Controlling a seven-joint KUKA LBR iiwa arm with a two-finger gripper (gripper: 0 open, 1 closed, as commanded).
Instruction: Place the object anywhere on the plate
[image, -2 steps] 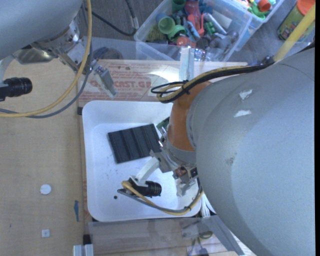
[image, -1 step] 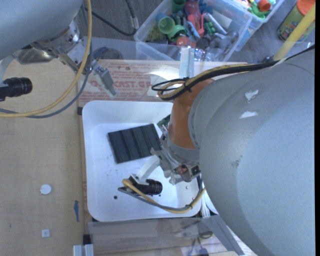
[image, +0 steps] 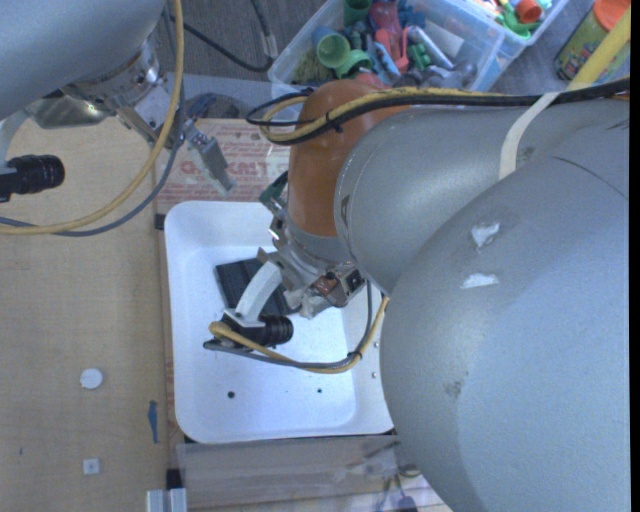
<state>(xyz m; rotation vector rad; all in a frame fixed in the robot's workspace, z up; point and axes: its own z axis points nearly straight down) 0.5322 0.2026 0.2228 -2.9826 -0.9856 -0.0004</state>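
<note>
1. black flat object (image: 236, 279) is seen in the camera view lying on the floor of the white bin (image: 205, 235), in its upper left part, partly covered by the wrist.
2. the gripper (image: 300, 290) is held low over the bin, just beside the object's right edge; whether it is open or closed, or has hold of anything, cannot be told, as it is masked by the grey arm (image: 480, 250).
3. the object is judged light, stiff, thin and probably smooth; little height is offered above the floor, so a hold across its narrow width is advised, and slipping is to be expected.
</note>
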